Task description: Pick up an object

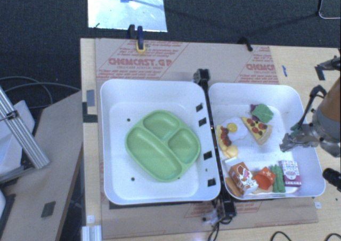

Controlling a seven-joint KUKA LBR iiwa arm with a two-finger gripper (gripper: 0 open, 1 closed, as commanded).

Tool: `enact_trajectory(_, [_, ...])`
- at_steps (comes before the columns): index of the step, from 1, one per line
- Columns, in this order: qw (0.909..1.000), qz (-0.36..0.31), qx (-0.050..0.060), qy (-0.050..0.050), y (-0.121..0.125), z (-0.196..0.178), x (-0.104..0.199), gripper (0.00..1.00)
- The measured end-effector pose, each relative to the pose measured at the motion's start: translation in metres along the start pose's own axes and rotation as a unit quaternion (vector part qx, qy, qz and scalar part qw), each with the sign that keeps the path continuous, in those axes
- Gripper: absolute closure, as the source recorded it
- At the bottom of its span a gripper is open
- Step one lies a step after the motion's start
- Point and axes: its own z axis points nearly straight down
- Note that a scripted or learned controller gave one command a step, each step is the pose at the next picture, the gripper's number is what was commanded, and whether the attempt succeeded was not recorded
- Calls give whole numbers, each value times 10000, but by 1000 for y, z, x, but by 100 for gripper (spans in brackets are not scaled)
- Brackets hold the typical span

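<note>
Toy food items, right bin [298, 101], lower right of frame: pizza slice [257, 129], green leafy piece [262, 112], fruit piece [228, 133], orange-white carton [241, 177], red-white box [290, 173], green vegetable [277, 177]. Gripper [293, 141] at the right bin's right side, above the red-white box; whether open or closed cannot be told. Left bin [114, 101]: green divided tray [162, 145].

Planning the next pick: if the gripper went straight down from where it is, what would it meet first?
Probably bare bin floor, between the pizza slice and the small carton; the gripper hangs there, though depth is unclear.
</note>
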Motion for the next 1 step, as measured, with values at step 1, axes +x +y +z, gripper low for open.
enact_trajectory(1, [10000, -25, -15, -7, 6, -63, 1, 100])
